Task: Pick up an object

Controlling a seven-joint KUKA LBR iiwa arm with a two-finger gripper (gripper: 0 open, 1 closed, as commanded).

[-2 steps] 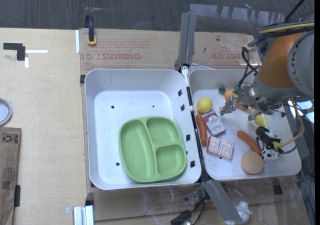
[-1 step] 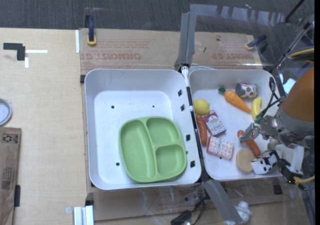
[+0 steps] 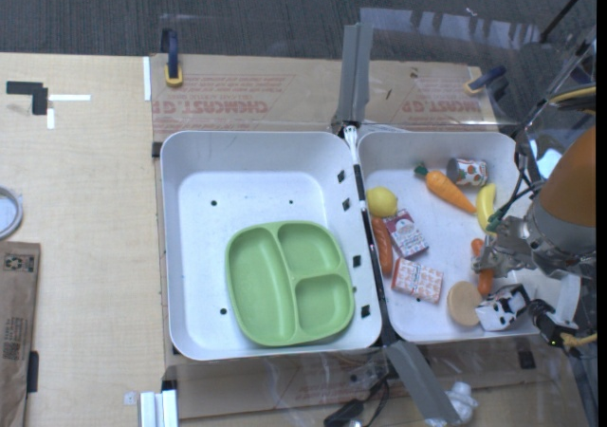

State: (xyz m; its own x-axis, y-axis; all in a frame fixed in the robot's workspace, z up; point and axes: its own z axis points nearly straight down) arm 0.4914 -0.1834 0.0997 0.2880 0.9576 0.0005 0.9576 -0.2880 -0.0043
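The left bin (image 3: 180, 254) holds a green tray (image 3: 285, 283). The right bin (image 3: 432, 325) holds the lemon (image 3: 381, 201), packets (image 3: 410, 235), carrot (image 3: 448, 190) and tan disc (image 3: 464, 304), all lying loose. The claw (image 3: 493, 259) hangs low at the right edge; I cannot tell its grip, so nothing looks lifted yet.

The arm reaches in from the right edge of the camera view, its orange band (image 3: 579, 183) showing broad above the grey wrist (image 3: 555, 237). The wrist is angled down and leftward. Below it the pincer (image 3: 491, 259) sits low at the right side, a tangle of dark metal parts and cables; its fingertips cannot be made out clearly.
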